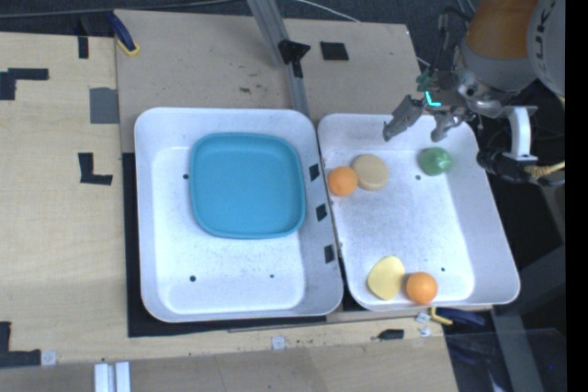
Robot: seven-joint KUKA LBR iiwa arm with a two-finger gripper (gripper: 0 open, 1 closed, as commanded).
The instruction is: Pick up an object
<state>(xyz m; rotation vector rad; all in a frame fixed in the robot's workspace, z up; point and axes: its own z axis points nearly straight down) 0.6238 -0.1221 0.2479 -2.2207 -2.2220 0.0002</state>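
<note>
The green ball (435, 162) lies near the right bin's (459, 225) far right corner, just under the gripper (421, 128), and looks the likeliest pick since it sits apart from the rest with room on both sides. The gripper hangs over that corner with its fingers spread wide and nothing between them, a stance suited to coming down on the ball. A tan disc (372, 172) and an orange ball (342, 182) touch each other by the bin's left wall; a yellow piece (386, 277) and a second orange ball (422, 287) crowd the near edge. The left bin (165, 197) carries a blue plate (246, 184). Both bins rest on a wooden bench (55, 197) marked with black tape, with dark carpet and cables beyond.
</note>
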